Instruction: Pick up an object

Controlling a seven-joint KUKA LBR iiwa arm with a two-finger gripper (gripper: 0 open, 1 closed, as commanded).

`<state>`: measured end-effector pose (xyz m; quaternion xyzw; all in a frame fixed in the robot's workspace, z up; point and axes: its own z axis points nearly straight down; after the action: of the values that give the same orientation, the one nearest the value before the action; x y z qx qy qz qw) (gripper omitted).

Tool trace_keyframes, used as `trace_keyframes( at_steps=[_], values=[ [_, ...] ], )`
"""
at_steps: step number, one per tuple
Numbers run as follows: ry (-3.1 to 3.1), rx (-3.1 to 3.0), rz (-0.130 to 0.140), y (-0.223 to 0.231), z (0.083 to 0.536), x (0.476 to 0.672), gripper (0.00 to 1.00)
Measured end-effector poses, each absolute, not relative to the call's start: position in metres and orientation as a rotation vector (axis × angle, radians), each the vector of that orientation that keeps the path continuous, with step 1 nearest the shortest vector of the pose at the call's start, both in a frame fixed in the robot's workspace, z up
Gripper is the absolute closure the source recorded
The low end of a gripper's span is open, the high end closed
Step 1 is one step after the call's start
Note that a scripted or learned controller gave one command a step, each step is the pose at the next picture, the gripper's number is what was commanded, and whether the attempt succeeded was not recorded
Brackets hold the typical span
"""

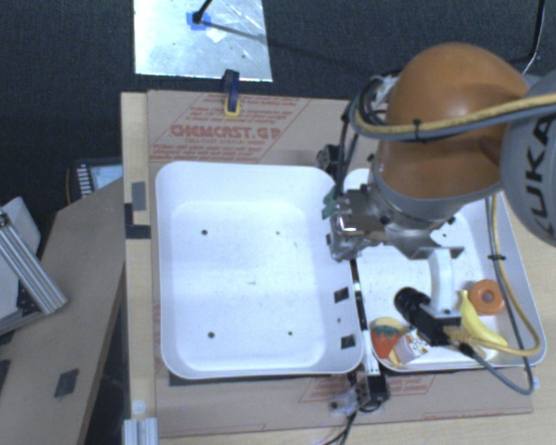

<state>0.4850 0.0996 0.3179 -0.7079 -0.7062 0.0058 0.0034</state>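
**No pick yet: the objects lie in the right bin**

We see the grey arm with its orange wrist dome low over the seam between the shallow white left bin and the shallow white right bin. The wrist hides most of the gripper, so we cannot tell whether it is released or clamped on anything. A yellow banana, a small orange round object just beside it and a red-and-white packet lie in the right bin. None looks lifted. We judge that grasp and lift both remain.
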Motion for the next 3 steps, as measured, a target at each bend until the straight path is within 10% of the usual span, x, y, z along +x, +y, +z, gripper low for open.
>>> trace_keyframes(
  at_steps=[1,2,3],
  values=[
    [-2.234,-2.212,-0.011,0.181,0.356,0.516,1.00],
    [-2.218,-2.215,0.018,0.190,0.197,0.483,1.00],
    [-2.222,-2.226,-0.006,0.184,0.193,0.560,1.00]
  ],
)
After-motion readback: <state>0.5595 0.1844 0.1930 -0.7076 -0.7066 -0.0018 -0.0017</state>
